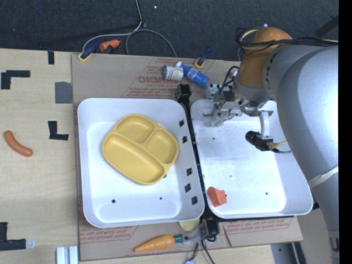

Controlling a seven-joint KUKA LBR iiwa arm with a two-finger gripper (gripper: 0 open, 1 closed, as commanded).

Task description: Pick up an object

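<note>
Pale wooden bench [33, 202] with black tape marks carries a brown cardboard sheet [137, 78], and on that sheet sit two shallow white bins side by side. Left bin [99, 202] holds a yellow divided plate [141, 148], lying flat near its middle. Right bin [291, 199] holds a small orange block [216, 197] at its near left corner, just beside the wall between the bins. From the right comes the grey arm [308, 103], its orange band [258, 54] above the wrist, and the gripper [220, 113] hangs over the far left part of the right bin — well apart from the orange block. How wide the claw stands I cannot tell, as its tips are too small and cluttered to read, and nothing shows between them. Outside the bins lie a blue and white bottle [187, 73] at the far edge of the cardboard, a toy carrot [155, 243] at the near edge, and a sausage-shaped toy [18, 143] on the wood at far left.
</note>
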